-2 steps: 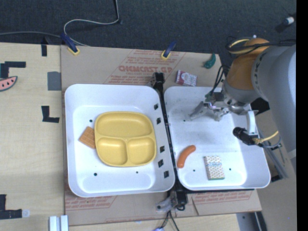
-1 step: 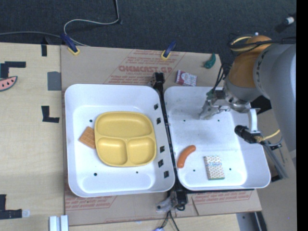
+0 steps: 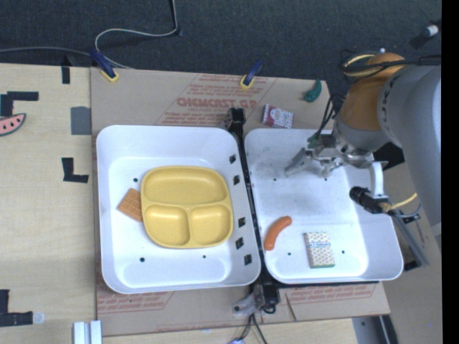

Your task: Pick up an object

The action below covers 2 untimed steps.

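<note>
Two-finger metal gripper (image 3: 300,163), its 2 fingers spread apart and grasping nothing, hovering over the far part of the right shallow white bin (image 3: 373,260), whose near part holds an orange sausage-shaped toy (image 3: 277,232) and a small patterned card box (image 3: 319,249).

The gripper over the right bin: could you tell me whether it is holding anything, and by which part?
Nothing is held. The gripper hangs over bare bin floor; the sausage and small box lie apart from it.
</note>
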Motion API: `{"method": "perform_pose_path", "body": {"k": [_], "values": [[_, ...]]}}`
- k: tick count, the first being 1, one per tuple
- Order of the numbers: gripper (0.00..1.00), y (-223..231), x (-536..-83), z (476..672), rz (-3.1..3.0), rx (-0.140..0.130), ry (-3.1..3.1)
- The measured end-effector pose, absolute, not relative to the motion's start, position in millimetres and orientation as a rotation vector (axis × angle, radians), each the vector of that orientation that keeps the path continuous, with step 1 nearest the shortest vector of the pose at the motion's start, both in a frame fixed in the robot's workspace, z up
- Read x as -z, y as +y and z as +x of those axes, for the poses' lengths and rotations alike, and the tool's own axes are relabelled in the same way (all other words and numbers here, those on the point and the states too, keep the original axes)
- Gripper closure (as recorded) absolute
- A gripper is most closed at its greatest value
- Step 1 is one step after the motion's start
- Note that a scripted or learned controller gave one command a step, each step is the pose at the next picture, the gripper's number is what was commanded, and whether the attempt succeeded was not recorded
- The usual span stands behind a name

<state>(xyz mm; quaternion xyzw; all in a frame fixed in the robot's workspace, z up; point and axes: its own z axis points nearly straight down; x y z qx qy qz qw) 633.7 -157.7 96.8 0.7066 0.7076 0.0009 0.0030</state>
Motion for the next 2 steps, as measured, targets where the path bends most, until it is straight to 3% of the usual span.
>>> {"method": "perform_pose_path", "body": {"k": [1,2], "values": [[1.0,-156.9,-106.3,633.9,2.215,-0.004,2.22],[0.0,-156.8,-106.1,633.8,2.215,-0.004,2.221]]}}
